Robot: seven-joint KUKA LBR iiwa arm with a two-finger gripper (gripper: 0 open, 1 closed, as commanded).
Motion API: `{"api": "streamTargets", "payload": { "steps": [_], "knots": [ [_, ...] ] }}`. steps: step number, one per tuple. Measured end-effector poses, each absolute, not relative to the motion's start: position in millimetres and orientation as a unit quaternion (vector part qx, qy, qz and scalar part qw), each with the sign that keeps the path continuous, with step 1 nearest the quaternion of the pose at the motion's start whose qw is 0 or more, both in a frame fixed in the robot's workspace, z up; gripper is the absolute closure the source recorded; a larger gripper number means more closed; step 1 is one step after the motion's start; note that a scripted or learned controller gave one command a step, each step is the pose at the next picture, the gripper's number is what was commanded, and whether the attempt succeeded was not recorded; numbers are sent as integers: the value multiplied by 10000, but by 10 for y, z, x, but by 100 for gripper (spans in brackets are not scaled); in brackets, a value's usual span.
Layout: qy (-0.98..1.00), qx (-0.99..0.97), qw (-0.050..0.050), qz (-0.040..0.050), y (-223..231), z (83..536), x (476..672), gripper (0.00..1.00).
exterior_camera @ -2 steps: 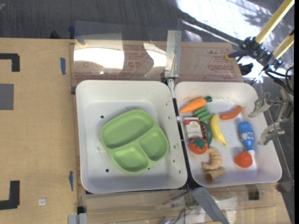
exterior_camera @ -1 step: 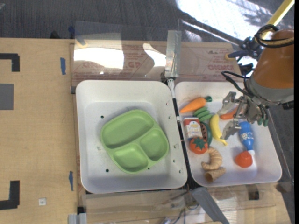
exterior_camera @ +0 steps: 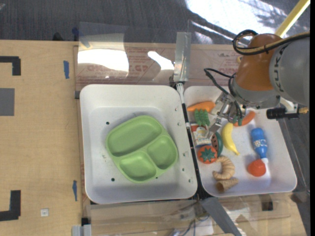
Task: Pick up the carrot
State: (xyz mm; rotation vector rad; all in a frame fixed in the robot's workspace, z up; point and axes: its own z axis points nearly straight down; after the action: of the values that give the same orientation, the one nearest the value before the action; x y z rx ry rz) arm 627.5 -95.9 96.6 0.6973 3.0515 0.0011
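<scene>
in the right bin, carrot lies left of claw.

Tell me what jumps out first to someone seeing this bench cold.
The big green divided plate lying alone in the left bin catches the eye first. Next comes the arm's orange band at upper right, with the gripper lowered into the crowded right bin. There the orange carrot lies near the top left corner, beside a yellow banana, a blue bottle and a croissant.
</scene>
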Motion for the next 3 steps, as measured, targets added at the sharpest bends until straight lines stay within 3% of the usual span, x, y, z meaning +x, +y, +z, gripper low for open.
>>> {"api": "streamTargets", "payload": {
  "steps": [1,2,3],
  "knots": [
    [9487,3159,-97,-12,-1052,928,6565,0],
    [9230,3847,17,-1,-965,1242,6575,0],
    [8793,4762,-23,13,-1078,951,6641,0]
  ]
}}
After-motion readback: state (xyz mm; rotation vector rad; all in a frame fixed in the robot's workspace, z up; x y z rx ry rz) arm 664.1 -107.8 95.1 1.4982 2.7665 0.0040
